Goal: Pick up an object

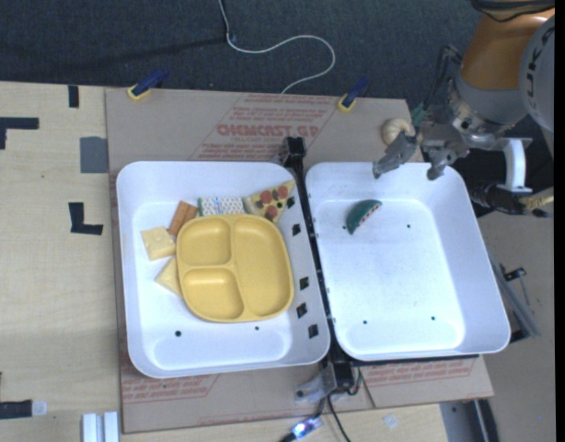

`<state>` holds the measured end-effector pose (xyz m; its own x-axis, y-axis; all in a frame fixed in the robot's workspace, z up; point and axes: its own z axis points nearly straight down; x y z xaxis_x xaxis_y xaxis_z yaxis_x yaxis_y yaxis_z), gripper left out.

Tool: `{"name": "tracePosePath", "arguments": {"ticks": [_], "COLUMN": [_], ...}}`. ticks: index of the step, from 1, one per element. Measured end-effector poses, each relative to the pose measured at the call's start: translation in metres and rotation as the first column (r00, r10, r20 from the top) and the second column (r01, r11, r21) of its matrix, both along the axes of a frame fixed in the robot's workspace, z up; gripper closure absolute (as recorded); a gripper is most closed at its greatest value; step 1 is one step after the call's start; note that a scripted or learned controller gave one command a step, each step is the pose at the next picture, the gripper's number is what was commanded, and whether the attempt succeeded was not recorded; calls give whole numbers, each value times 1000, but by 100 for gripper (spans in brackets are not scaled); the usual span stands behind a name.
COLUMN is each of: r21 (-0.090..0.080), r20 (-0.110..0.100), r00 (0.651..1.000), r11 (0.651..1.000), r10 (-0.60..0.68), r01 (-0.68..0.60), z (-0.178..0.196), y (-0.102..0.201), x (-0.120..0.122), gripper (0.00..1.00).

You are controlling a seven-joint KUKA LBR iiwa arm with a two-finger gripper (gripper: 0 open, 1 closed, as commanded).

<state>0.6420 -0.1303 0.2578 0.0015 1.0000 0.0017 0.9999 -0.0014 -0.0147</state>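
The tool [413, 162] is hanging over the right bin's [466, 339] far rim, its 2 dark metal fingers spread wide with nothing between them. Just below and left of it, a small green curved object [362, 214] is lying on smooth white plastic. Farther left, a yellow 3-compartment plate [235, 267] is sitting in the left bin [140, 339].

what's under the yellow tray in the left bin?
Flat pieces poke out from under the yellow tray: tan squares at its left, patterned pieces along its top. Anything fully beneath is hidden.
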Motion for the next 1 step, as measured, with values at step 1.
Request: {"name": "tracePosePath", "arguments": {"ticks": [1], "r21": [-2], "r20": [13], "r00": [1000], "r11": [1000], "r10": [3], "r01": [-3], "z": [8], "y": [0], "x": [2], "gripper": [0]}}
